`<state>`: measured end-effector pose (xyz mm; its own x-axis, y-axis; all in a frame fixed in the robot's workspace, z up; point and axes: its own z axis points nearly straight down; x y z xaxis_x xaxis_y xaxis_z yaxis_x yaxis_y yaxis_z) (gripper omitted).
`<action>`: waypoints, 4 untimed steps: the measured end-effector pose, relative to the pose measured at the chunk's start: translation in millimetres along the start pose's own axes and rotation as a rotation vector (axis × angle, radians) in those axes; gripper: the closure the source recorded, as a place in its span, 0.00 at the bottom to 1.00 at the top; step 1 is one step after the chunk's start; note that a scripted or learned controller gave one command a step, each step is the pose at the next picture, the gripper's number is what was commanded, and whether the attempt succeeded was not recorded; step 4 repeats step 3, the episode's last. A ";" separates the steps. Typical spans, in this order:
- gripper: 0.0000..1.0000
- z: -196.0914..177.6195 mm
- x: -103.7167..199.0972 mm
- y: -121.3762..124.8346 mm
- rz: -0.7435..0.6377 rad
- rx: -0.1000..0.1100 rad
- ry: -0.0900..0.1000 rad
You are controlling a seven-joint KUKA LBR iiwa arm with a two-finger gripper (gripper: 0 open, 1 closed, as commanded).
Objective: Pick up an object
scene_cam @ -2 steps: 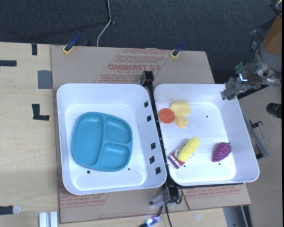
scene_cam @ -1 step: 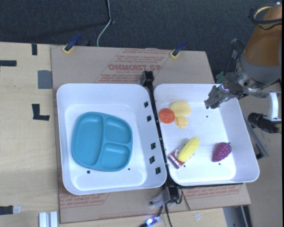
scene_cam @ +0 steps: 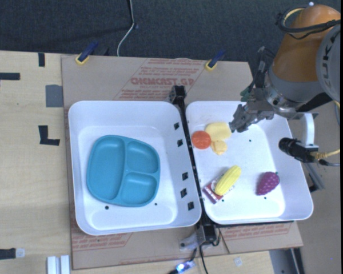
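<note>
I count 2 white bins on the table: the left bin (scene_cam: 80, 153) carries 1 blue divided plate (scene_cam: 124, 170) with 3 compartments, lying toward that bin's left side. The right bin (scene_cam: 291, 207) carries 5 things: 1 orange ball (scene_cam: 201, 140) and 1 yellow toy (scene_cam: 218, 136) touching each other near its upper-left corner, 1 corn cob (scene_cam: 227, 179) resting against 1 small red packet (scene_cam: 210, 192) by its lower-left edge, and 1 bunch of purple grapes (scene_cam: 267, 182) near its lower-right corner. My tool (scene_cam: 238, 124) sits just beside the yellow toy's right end, low over the bin's upper edge; I cannot tell how it is set. On the cardboard sheet (scene_cam: 160, 81) under the bins I read red print, "CHEMCAST".
</note>
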<state>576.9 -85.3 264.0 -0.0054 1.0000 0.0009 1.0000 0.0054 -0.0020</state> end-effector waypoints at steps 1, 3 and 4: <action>1.00 0.6 53.4 -8.8 0.000 0.000 0.000; 1.00 25.9 148.0 -34.6 0.002 0.002 -0.001; 1.00 25.9 148.0 -34.6 0.002 0.002 -0.001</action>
